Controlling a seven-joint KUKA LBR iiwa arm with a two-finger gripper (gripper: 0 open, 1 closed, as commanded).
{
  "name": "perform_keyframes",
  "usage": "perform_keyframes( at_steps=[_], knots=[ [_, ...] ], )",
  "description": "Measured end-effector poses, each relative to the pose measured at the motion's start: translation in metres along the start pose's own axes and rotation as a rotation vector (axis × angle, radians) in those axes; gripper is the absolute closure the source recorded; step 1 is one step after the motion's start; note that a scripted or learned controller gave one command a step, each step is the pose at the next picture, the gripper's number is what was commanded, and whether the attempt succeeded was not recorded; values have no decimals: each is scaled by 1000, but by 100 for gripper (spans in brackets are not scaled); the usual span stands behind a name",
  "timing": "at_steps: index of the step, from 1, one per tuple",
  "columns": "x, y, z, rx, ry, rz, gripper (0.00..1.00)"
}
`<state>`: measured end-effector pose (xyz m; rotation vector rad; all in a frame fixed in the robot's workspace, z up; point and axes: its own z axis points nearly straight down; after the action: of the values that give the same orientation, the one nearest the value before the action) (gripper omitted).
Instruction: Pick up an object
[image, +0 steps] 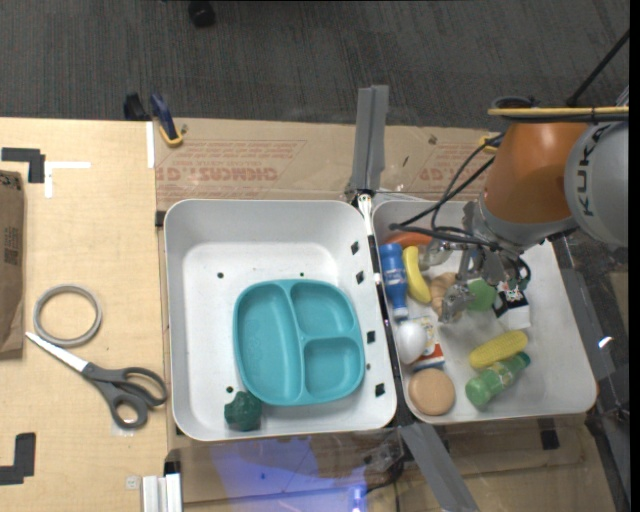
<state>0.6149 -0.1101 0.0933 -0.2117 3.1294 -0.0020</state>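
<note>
My gripper (468, 288) hangs low inside the right bin (560, 330), under the orange band of the arm (535, 170). A small green object (483, 294) lies right against it; I cannot tell whether it is held. Just left of the gripper lie a yellow banana (416, 276) and a blue bottle (392, 272). Below it are a yellow corn cob (498, 348), a green bottle (494, 380), a white ball (411, 337) and a tan round piece (432, 392). An orange item (411, 240) lies at the bin's back, partly hidden by cables.
The left bin (200, 260) holds a teal divided plate (298, 340) and a dark green lump (243, 410) at its front corner. Scissors (105, 378) and a tape roll (67, 313) lie on the bench to the left.
</note>
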Motion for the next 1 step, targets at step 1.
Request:
perform_keyframes(
  at_steps=[1],
  knots=[
    [44, 15, 0, -1, 2, 62, 0]
  ],
)
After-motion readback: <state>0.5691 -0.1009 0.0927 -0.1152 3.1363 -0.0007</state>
